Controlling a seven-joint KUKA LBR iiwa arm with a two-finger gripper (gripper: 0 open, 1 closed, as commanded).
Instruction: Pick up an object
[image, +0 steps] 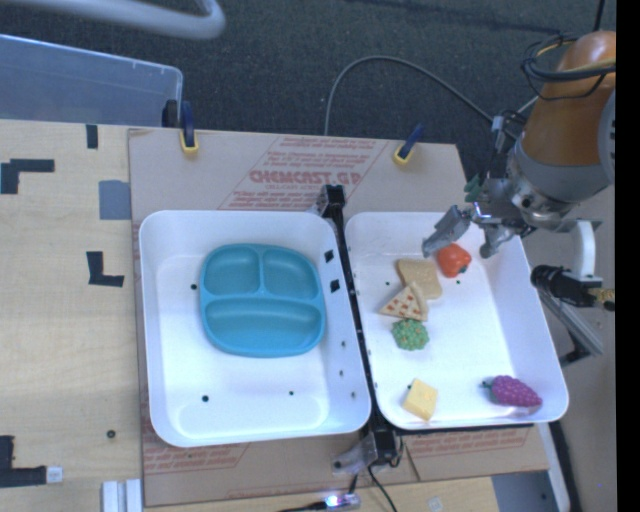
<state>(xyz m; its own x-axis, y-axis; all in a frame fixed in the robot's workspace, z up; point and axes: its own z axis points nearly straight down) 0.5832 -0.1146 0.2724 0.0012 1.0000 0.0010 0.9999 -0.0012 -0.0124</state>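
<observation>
Beside one red toy (453, 260), among six foods, gripper (466, 236) spread wide, nothing held.

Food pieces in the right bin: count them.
6: tomato by the claw, bread, pizza slice, broccoli, cheese, grapes. The claw may hide more.

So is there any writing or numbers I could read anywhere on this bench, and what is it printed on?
"CHEMCAST G.P": red print, repeated in slanted rows on the brown cardboard sheet under the two shallow white plastic bins.
The smaller red lines beside it are too blurred to read.
The blue divided plastic plate bears no text.
</observation>
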